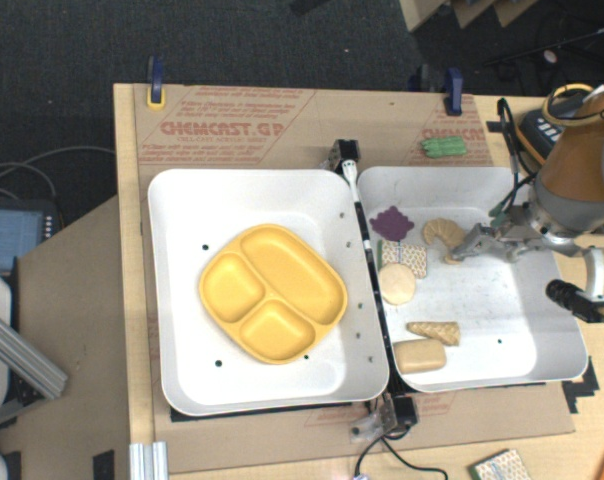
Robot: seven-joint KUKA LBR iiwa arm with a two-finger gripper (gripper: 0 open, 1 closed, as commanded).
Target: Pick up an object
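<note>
Bench's left bin [182,368] holds yellow tray [272,293].

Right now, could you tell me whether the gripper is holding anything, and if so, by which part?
It cannot be told: the gripper sits low in the right bin beside the tan croissant-shaped piece, with nothing visibly between it.

right bin [522,363]: objects crowd its left side — purple piece [391,223], tan curved piece [443,232], patterned square [412,259], pale round disc [398,285], wedge [434,331], tan block [420,355]. centre and right floor bare. gripper [460,249] low near the curved piece. left bin [172,268]: yellow divided tray [272,291] fills the middle; margins open.
</note>
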